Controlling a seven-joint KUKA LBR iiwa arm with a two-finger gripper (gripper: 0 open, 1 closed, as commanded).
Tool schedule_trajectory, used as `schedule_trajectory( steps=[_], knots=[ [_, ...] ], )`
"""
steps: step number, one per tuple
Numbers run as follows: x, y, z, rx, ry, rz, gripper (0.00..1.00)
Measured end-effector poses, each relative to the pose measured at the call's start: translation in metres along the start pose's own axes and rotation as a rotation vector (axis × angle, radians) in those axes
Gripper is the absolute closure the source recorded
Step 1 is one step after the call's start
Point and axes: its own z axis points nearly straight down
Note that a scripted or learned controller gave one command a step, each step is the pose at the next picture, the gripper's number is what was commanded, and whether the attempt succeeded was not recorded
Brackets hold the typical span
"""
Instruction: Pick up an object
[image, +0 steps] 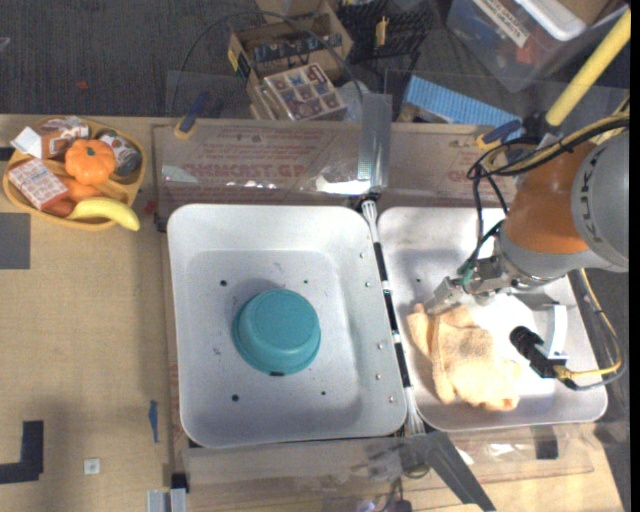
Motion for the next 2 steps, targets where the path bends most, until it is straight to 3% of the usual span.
schedule_trajectory(
  steps=[1,2],
  knots=[
    [0.023,-0.035,-0.001,-0.003,0.002,-0.239,0.00],
    [0.036,-0.071,-0.001,-0.003,0.001,-0.284,0.00]
  ],
)
